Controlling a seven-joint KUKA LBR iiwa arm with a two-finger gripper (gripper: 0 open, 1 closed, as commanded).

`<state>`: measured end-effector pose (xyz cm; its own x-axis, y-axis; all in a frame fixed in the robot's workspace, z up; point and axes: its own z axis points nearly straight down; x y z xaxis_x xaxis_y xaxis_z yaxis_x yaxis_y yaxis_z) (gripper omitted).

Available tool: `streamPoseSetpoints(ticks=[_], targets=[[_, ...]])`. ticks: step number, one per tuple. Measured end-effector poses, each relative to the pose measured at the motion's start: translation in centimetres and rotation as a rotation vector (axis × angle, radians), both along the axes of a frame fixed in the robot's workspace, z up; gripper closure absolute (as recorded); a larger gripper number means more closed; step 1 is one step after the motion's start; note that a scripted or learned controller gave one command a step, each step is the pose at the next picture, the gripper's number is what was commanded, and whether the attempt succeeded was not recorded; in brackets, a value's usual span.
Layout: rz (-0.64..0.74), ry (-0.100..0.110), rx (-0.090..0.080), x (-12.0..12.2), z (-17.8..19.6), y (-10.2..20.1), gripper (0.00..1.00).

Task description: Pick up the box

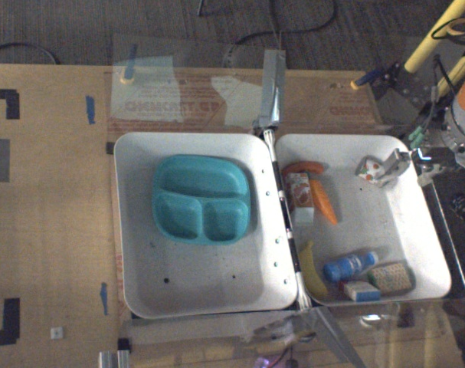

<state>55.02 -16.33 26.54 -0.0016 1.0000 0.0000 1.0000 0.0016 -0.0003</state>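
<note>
Box (299, 192) lies tight against the right bin's (435, 240) left wall, well apart from the gripper (391, 164).

A teal plate (204, 198) fills the left bin (132, 228). The box is hemmed in by the wall and a carrot (323, 200) touching it, so a grab may slip or take the carrot instead. The gripper hangs by a small white-and-red object (368, 168) (whether it is open or gripping cannot be told).
</note>
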Motion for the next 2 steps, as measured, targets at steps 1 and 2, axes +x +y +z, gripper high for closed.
streamPoseSetpoints(ticks=[1,2], targets=[[0.162,-0.010,-0.001,-4.5,-17.7,1.7,0.00],[0.120,-0.007,-0.003,2.3,-17.8,-3.5,0.00]])
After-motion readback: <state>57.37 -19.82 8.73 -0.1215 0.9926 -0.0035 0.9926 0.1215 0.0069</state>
